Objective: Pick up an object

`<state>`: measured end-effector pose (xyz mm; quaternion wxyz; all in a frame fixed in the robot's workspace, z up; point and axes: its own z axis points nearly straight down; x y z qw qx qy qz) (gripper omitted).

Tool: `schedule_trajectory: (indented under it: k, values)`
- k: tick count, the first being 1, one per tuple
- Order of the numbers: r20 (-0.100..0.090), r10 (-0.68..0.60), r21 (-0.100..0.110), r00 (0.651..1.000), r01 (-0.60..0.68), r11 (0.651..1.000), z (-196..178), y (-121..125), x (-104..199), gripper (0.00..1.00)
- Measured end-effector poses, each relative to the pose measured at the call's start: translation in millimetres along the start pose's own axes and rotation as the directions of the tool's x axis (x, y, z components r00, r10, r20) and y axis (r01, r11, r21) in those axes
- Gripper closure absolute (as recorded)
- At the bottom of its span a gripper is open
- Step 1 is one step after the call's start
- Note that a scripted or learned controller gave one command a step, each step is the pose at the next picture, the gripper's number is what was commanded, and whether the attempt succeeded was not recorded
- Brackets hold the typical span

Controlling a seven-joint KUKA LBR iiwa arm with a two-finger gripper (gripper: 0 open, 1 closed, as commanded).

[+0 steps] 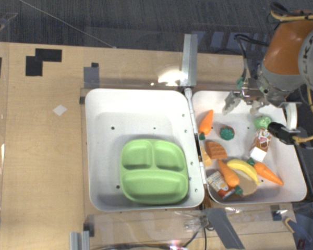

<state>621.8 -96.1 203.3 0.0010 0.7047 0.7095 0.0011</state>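
The tool (pixel 244 101) hangs over the far edge of the right bin (pixel 297 191), its two thin metallic fingers (pixel 230 102) spread apart with nothing between them. Above it the arm shows a smooth orange band and grey casing.

The right bin, a shallow white tray with rounded corners and a matte plastic look, holds a clutter of small toy foods. A tapered orange carrot (pixel 205 122) lies near the bin's left wall, its long axis running from upper right to lower left, narrow tip toward the top. Just right of it sits a small, round, dark green lump (pixel 227 133) with a bumpy surface. A light green, knobbly piece (pixel 262 122) lies below the tool. A small bottle (pixel 261 144) with a white cap lies tilted, cap toward the lower left. Lower down, a brown, ridged slab (pixel 216 150) touches a second carrot (pixel 229 174), and a curved, glossy yellow banana (pixel 243 169) rests against a third carrot (pixel 267 174) that points to the lower right.

The left bin (pixel 101 108) holds a smooth, light green divided plate (pixel 154 171) with three compartments. Both bins sit on a pale wooden counter (pixel 36 155).
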Motion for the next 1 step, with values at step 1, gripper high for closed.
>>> schedule_trajectory:
  k: [1]
  values:
    - [0.001, -0.078, -0.004, 0.997, 0.078, 0.997, 106.5, -4.3, -27.9, 0.0]
